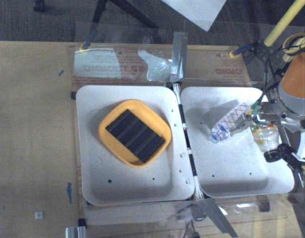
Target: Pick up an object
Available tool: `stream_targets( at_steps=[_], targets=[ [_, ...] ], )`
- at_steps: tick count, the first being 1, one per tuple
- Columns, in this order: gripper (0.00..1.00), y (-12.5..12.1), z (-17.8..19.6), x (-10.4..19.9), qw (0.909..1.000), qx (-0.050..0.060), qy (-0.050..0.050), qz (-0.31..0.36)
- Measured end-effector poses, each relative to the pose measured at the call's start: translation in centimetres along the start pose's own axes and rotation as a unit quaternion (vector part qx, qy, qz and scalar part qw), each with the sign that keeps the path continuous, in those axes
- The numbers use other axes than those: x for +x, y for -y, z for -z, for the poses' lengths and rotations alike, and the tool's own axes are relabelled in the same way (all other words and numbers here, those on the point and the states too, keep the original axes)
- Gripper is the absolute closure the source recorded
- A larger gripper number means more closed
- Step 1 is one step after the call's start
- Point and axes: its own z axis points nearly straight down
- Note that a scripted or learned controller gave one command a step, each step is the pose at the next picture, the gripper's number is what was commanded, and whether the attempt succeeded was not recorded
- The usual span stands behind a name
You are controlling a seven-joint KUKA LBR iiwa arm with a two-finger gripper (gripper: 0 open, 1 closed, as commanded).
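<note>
A clear plastic bottle (227,123) with a red criss-cross label lies on its side in the right bin (231,182), its blue-tinted cap end pointing left and toward the front. My gripper (260,117) is low at the right bin's right side, at the bottle's far right end; whether it touches the bottle I cannot tell. Just below the gripper lies a small translucent yellowish object (265,137). In the left bin (92,172) rests an orange rounded-square pad (108,120) with a black ribbed top.
The grey arm with its orange band (295,81) hangs over the right bin's right rim. A metal divider (184,133) runs between the bins. Crumpled clear plastic (154,63) and a metal bracket (179,53) lie behind the bins. Cables are at the far right.
</note>
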Motion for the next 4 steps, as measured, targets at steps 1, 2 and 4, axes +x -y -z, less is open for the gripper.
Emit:
stream_targets(
  at_steps=[1, 2, 4],
  targets=[
    [0.0, -7.1, -12.7, -0.8, 0.9999, -0.008, 0.002, -0.008],
    [0.0, -8.7, -12.4, -2.7, 0.9958, 0.028, -0.003, 0.087],
    [0.0, -8.0, -12.8, -4.3, 0.9909, 0.021, -0.008, 0.133]
  ],
)
